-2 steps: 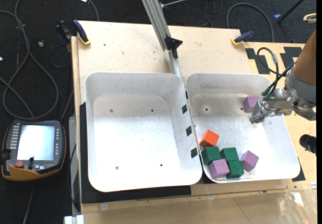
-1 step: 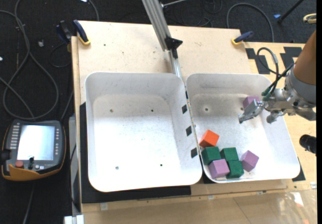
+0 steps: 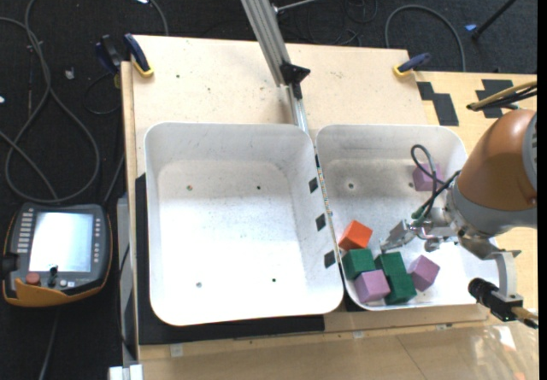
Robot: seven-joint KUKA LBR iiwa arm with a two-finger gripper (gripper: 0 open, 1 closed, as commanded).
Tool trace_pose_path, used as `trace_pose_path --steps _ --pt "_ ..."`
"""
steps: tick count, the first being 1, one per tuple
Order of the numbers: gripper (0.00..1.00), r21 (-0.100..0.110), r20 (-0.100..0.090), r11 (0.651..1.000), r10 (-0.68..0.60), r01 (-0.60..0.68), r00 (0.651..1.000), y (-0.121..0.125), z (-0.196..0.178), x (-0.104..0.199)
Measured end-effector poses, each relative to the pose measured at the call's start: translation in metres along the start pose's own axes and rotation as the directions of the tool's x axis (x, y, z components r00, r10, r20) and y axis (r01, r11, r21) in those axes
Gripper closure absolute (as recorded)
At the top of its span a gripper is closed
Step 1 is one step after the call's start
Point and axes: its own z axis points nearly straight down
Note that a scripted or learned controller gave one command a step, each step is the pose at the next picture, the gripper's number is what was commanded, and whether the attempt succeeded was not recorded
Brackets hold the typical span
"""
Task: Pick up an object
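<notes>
The right bin [image 3: 444, 141] holds several small blocks near its front. An orange block [image 3: 355, 235] lies by the divider, with a green block [image 3: 359, 263] and a purple block [image 3: 371, 285] in front of it. A second green block [image 3: 397, 277] and a purple block [image 3: 424, 271] lie beside them. Another purple block [image 3: 423, 178] sits alone at the back right. My gripper [image 3: 416, 239] hangs just above and behind the front cluster, open, with nothing between its fingers. The arm's orange band [image 3: 504, 156] covers the bin's right side.
The left bin [image 3: 162, 199] lies beside the right one, across a shared divider [image 3: 318, 199]. A slanted metal pole [image 3: 261, 15] runs from the back down to the divider. A teach pendant [image 3: 55, 250] lies on the floor at the left.
</notes>
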Motion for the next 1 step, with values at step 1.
trace_pose_path --steps 1 --pt "0.00 -0.010 0.008 1.000 -0.004 0.004 1.000 0.0640 -0.0380 -0.0664"
